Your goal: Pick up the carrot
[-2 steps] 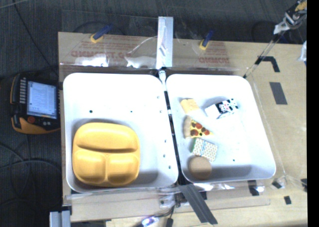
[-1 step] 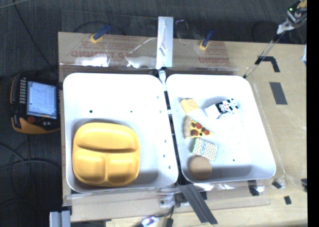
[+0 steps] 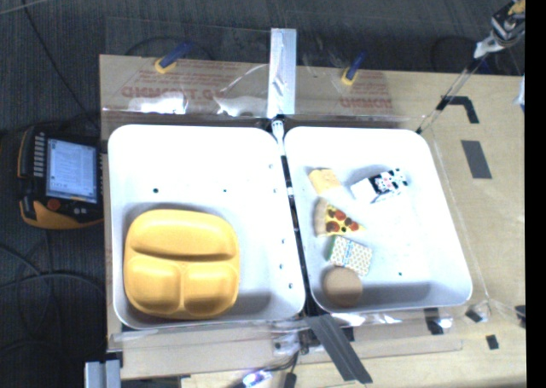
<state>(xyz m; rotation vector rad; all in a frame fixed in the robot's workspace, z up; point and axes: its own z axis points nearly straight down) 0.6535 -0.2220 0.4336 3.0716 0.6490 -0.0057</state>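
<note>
Lying around the triangular toy pizza slice (image 3: 339, 221) are a pale yellow chunk (image 3: 324, 180) above, a cow-patterned white carton (image 3: 389, 182) upper right, and a green-checked packet (image 3: 351, 255) and brown round lump (image 3: 343, 285) below. Which is the carrot I cannot tell. The reddish lettering on the cardboard (image 3: 153, 88) far above is staying unreadable.

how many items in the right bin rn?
5, all in the right bin, left half: pale yellow piece, cow-print carton, pizza slice, green-patterned packet, brown round item at the front. More may hide underneath.
</note>
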